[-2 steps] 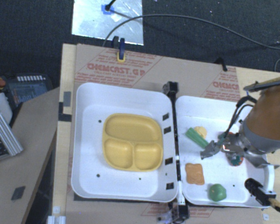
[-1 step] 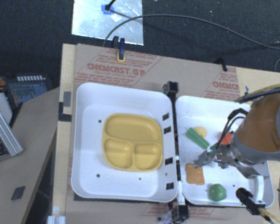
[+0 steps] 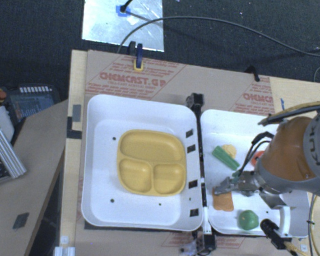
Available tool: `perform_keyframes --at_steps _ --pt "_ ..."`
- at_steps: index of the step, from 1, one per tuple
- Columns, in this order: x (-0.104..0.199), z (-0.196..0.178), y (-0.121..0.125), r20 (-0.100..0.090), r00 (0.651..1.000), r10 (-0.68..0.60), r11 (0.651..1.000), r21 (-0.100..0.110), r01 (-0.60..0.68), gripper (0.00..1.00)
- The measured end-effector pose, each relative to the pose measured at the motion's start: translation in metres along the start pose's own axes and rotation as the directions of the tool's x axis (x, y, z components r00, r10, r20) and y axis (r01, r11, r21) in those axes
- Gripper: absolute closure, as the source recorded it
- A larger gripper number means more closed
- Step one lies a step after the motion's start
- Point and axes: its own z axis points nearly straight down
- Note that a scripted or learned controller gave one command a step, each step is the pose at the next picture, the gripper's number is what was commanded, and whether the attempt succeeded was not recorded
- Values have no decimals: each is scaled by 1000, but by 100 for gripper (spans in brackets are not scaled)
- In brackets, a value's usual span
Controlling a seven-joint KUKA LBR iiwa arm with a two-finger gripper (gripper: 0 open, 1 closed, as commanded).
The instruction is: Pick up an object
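My gripper (image 3: 223, 188) hangs low over the right bin (image 3: 214, 124), its dark fingers pointing left just above an orange-brown flat piece (image 3: 224, 202). A green ball (image 3: 247, 219) lies near the bin's front edge, right of that piece. A green stick-shaped object (image 3: 224, 157) lies further back, partly over a small yellow item (image 3: 229, 150). A bit of something orange-red (image 3: 255, 158) peeks out beside the arm. I see nothing between the fingers.
The left bin (image 3: 99, 147) holds a yellow divided tray (image 3: 148, 162). A black divider with clips (image 3: 196, 156) runs between the bins. The arm's grey and orange body (image 3: 295, 154) covers the right bin's right half. Cables trail at the front right.
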Motion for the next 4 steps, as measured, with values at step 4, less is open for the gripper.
perform_keyframes --at_steps 4 --pt "-5 -175 14 2 1000 -5 1000 -5 5 100"
